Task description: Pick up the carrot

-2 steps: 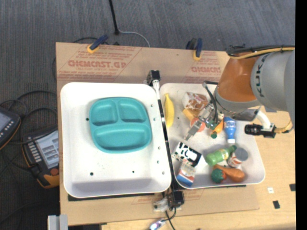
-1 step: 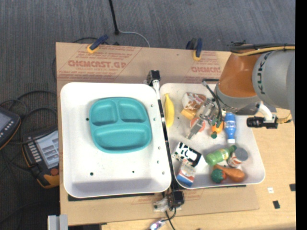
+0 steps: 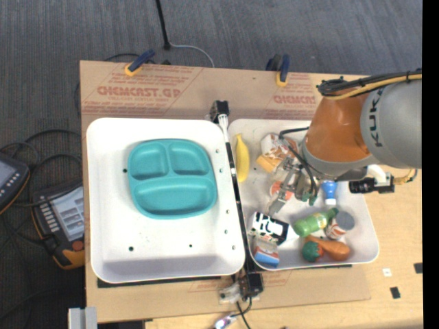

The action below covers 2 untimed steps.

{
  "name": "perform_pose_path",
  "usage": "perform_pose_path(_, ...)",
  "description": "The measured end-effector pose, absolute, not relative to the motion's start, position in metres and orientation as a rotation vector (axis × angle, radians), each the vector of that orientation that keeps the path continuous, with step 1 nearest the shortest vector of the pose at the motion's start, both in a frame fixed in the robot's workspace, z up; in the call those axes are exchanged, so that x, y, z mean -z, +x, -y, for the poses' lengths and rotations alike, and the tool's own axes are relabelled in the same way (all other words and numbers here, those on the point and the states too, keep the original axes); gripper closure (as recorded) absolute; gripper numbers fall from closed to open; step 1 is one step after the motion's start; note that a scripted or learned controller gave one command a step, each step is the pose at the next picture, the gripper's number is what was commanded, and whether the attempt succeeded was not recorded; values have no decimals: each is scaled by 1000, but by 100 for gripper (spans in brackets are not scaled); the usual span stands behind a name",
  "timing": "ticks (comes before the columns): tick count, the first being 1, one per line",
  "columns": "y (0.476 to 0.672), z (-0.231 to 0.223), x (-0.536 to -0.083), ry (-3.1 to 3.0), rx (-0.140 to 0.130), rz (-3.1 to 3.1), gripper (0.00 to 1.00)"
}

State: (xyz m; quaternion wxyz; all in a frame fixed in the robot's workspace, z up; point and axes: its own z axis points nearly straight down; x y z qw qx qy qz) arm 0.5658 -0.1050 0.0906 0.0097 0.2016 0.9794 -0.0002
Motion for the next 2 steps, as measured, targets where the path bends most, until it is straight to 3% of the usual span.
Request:
perform_pose_path(1,621,19,-185,347,-2,-3121,0)
perform_pose_path(2,611,71,-184,-59,2,-3139,0)
